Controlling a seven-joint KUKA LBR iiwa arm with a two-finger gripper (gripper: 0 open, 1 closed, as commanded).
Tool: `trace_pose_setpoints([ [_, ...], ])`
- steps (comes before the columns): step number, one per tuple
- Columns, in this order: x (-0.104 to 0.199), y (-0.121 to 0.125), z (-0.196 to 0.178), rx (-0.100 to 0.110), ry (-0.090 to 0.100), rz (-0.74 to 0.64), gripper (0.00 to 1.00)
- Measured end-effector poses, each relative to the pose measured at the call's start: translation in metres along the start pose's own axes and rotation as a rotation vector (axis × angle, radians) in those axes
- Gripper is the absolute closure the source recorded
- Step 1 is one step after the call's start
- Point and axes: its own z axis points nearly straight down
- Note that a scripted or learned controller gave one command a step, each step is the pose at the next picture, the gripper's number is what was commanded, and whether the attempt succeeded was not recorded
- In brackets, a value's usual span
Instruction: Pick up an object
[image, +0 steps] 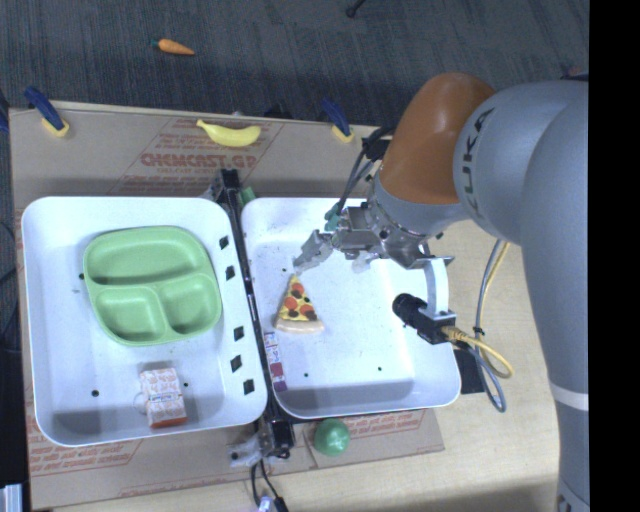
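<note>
Hanging over the right-hand shallow white bin, my claw sits just above and to the right of the flat toy pizza slice with red and green toppings and a pale crust, which lies on the bin floor near the left wall, point up and crust down. From this slanted view I cannot tell whether my claw is spread or closed; the metal tip is too small and too foreshortened to read, and nothing is visibly caught in it. My worry is the shape of that slice: it looks thin and lies flat, so I judge a descent that stops short would close on air, while one that goes too deep would jam my tip against the bin floor. It also rests close to the black divider clips between the bins, so a sideways nudge could push it against the wall where I would struggle to get round it. I appear offset from its middle, so closing here may only clip the pointed end and flick it away. The green compartment tray and the small wrapped snack packet lie in the left white bin, well apart, and should not interfere.
</note>
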Motion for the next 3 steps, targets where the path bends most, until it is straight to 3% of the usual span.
trace_pose_setpoints([
  [1, 0.114, -0.079, 0.03, 0.0, 0.001, 0.0, 0.0],
  [2, 0.054, -0.061, -0.004, -0.004, 0.001, 0.006, 0.0],
  [3, 0.083, -0.006, -0.007, -0.003, 0.002, 0.004, 0.0],
])
